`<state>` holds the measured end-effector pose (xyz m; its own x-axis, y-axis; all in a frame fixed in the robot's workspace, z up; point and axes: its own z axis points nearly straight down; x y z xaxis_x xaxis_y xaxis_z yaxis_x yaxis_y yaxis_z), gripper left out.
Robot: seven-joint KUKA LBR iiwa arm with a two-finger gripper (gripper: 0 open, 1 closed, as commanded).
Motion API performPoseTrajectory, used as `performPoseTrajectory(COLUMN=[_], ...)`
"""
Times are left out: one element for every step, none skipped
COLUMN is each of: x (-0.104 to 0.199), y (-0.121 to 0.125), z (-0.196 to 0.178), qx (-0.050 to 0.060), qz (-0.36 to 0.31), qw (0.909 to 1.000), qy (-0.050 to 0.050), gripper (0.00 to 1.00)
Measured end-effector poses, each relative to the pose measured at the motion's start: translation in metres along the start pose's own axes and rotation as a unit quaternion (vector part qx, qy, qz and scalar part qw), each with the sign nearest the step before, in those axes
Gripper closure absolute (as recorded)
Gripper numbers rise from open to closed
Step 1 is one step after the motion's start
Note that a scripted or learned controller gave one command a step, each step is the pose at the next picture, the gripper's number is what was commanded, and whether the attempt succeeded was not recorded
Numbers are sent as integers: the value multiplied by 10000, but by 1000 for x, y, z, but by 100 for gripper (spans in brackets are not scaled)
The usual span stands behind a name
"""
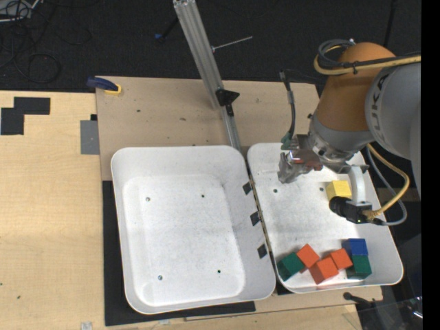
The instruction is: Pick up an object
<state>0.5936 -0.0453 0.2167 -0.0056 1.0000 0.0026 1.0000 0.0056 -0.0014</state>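
My gripper (291,170) hangs over the far left part of the right bin (295,212), above bare bin floor, and nothing shows between its fingers. A yellow block (339,188) lies just to its right, partly behind a black cable fitting. At the bin's near edge sits a cluster of blocks: a green one (290,265), orange ones (308,255) (324,270) (341,258), a blue one (356,247) and a dark green one (359,267).
The left bin (182,225) lies beside the right one, joined by black clips (254,217). A slanted aluminium rail (205,60) rises behind the bins. The arm's orange-banded wrist (350,95) looms over the right bin's far corner.
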Motion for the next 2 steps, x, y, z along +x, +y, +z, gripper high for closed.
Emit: performPoseTrajectory(x=[46, 89], y=[9, 19], z=[7, 8], qx=[3, 4], qz=[11, 12], qw=[10000, 10000], qy=[-5, -5], gripper=[100, 100])
